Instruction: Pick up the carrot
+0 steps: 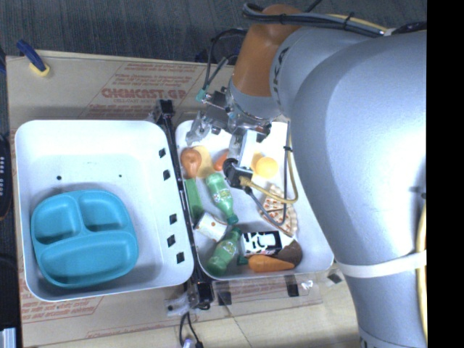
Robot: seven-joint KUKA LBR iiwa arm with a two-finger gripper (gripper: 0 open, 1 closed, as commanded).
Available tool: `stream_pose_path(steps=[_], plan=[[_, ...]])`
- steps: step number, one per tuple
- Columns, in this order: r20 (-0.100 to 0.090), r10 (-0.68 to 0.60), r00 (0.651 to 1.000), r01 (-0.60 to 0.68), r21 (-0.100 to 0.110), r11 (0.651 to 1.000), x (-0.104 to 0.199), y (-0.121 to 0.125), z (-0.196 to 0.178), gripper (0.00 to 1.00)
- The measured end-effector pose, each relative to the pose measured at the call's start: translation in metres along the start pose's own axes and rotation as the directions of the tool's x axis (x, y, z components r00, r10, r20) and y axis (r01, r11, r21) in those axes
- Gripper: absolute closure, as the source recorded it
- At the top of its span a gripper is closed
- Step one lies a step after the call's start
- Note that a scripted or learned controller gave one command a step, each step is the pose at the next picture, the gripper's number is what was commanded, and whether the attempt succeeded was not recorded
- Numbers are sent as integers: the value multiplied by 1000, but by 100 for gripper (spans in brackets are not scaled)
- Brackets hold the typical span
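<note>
Long orange carrot (272,263) lying flat, left to right, at the near edge of the right white plastic bin (308,227). Two-finger metal gripper (217,133) far up the bin, fingers spread, holding nothing.

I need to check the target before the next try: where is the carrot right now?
The carrot lies in the right bin, at its near edge, beside a green bottle and just under a black-and-white pack.
</note>
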State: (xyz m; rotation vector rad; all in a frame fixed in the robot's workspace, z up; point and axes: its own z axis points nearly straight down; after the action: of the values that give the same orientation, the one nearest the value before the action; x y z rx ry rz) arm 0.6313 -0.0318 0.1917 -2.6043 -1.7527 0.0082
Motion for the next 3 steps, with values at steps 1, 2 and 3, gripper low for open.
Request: stream_pose_path(steps=[1,2,3], plan=[[1,-376,926,376,7,926,-24,10,1,0],[-2,-531,847,531,8,847,-80,40,53,0],[4,-728,686,728,0,686,-155,91,100,0]])
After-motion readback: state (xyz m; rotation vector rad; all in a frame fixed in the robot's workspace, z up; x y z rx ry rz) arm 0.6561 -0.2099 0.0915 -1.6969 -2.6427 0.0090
